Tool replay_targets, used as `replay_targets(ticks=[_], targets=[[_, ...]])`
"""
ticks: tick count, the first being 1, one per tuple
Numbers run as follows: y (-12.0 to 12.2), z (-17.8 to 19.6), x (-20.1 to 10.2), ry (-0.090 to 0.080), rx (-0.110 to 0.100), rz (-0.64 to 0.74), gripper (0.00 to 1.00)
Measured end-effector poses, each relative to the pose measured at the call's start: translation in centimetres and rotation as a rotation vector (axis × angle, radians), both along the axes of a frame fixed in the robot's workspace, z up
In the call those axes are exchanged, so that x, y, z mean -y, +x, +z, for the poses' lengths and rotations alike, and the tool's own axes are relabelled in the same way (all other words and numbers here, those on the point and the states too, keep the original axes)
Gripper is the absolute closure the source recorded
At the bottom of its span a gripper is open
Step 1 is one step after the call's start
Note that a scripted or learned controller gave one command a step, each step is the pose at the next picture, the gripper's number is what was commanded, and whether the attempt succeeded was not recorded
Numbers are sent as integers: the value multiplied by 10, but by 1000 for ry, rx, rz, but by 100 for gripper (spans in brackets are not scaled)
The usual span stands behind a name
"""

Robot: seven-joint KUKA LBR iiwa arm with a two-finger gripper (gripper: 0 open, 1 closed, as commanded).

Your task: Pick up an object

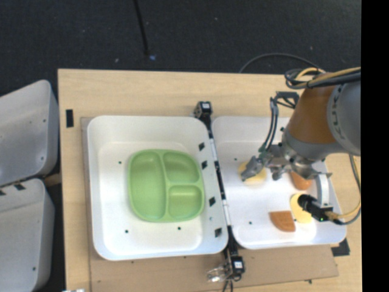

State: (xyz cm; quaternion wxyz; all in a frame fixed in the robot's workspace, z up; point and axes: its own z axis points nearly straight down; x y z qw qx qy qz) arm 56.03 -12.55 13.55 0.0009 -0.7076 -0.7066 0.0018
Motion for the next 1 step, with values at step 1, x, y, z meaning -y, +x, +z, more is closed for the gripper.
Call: replay_targets(ticks=[1], targets=[[0,-37,1,0,1,-1,0]])
